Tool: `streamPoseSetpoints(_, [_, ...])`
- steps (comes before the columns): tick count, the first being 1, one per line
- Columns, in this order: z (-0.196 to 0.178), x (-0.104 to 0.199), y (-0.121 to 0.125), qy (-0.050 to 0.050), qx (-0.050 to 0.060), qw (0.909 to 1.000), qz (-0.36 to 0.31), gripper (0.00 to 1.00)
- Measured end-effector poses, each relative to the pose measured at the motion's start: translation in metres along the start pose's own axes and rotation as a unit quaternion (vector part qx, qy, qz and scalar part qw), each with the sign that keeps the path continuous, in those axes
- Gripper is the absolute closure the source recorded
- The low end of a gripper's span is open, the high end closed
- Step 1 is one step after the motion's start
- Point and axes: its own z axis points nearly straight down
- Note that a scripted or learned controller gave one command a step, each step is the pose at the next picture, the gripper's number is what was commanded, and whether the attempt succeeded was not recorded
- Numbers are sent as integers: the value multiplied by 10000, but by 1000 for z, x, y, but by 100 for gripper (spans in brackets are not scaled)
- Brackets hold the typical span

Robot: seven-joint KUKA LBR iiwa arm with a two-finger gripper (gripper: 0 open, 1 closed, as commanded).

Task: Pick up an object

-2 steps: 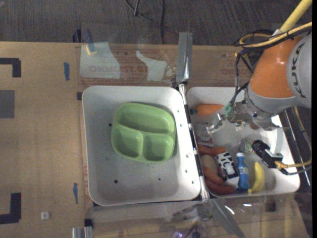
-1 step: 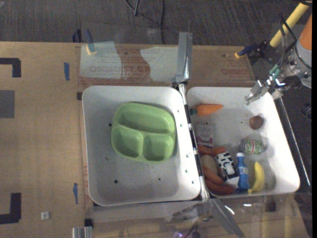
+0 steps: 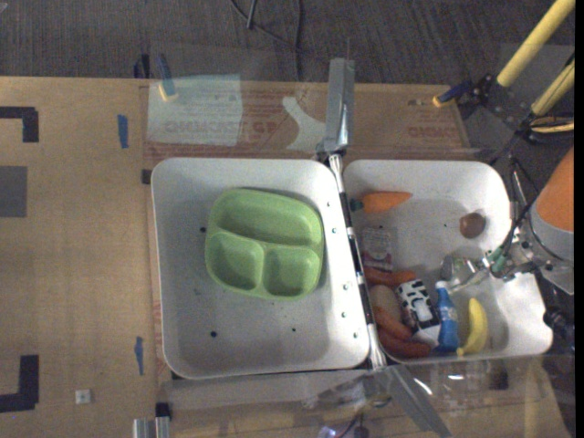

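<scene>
I read the gripper (image 3: 461, 269) hovering low over the right bin (image 3: 429, 176) at right of frame, finger state not discernible (blur), so I'd descend squarely on the banana (image 3: 475, 326) lying just below, clear of the blue bottle (image 3: 446, 316).

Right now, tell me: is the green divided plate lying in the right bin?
No. The green divided plate lies in the left bin; the carrot and banana lie in the right bin.
</scene>
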Motion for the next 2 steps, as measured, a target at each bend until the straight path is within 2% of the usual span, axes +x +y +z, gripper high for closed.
streamPoseSetpoints(1, [41, 26, 3, -65, -93, 9999, -30, 0])
streamPoseSetpoints(2, [0, -59, 60, -23, -24, 9940, -1093, 0])
